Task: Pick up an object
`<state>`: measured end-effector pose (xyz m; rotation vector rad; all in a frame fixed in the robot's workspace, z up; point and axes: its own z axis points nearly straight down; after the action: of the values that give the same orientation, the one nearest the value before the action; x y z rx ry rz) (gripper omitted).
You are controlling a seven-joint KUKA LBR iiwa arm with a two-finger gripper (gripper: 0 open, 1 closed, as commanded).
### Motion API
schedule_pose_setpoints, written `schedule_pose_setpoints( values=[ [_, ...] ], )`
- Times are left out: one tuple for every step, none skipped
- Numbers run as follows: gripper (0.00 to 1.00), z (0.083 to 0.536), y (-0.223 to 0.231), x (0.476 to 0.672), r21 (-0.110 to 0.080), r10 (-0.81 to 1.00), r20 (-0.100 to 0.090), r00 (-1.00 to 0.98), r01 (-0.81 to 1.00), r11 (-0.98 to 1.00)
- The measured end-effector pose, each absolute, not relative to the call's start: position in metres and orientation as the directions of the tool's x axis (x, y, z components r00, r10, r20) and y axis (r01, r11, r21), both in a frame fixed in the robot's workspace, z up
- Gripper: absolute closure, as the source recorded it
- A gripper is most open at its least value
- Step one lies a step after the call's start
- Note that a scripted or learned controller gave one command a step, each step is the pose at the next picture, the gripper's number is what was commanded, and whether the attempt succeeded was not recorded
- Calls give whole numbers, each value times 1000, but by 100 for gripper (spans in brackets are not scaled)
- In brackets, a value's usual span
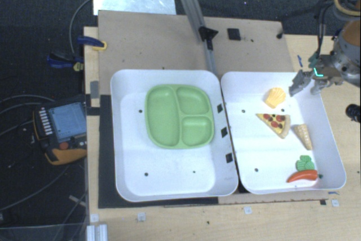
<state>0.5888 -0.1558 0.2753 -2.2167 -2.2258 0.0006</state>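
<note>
The right bin (248,178) holds several toy foods: a yellow cheese-like piece (274,97), a pizza slice (276,123), a beige cone (304,135) and a red-and-green vegetable (303,171) near the front right corner. My gripper (307,82) hangs over the bin's back right rim, just right of the yellow piece, with nothing seen between its fingers. The left bin (130,178) carries a green divided plate (180,115).
A grey pole (189,0) slants over the brown board behind the bins. A handheld controller (62,130) and cables lie on the dark floor at the left. Black clips (223,132) sit along the seam between the bins.
</note>
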Motion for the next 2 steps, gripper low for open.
schedule_pose_setpoints(
  values=[
    [0,276,-156,589,2,1000,0,-4,1000,4],
    [0,230,-159,581,-2,1000,0,-1,1000,1]
  ],
)
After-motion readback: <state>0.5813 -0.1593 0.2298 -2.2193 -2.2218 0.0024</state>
